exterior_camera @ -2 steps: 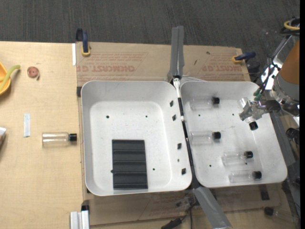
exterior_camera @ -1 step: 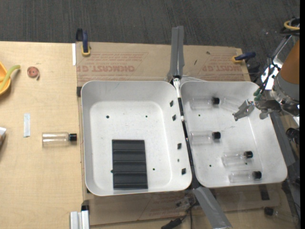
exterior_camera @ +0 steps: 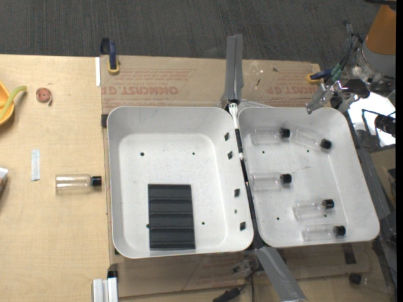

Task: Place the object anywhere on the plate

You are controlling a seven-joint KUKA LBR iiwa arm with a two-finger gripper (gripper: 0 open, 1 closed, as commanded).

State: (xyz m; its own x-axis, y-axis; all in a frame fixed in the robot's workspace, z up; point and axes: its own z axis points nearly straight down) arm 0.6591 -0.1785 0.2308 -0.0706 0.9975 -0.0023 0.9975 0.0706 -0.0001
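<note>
Seen from above: two white bins side by side on a bench.

Dark ribbed plate in the view-left bin, near its front edge, nothing on it. Five clear vials w/ black caps in the view-right bin: two along the back, one mid-bin near the divider, two close together by the front-right corner. Any of them likely the object to move.

Gripper above the vial bin's back-right corner, apart from every vial. Open or closed: cannot tell, too small and cluttered w/ cables.

Risks, judged: round, see-through vials prone to roll or slip from a pinch; front pair close enough to get nudged together; vials by walls leave little room for a descent; raised rims and divider btwn bins could catch a low carry.

Open room: wide bare floor around the plate; mid-bin vial w/ the most clearance.
</note>
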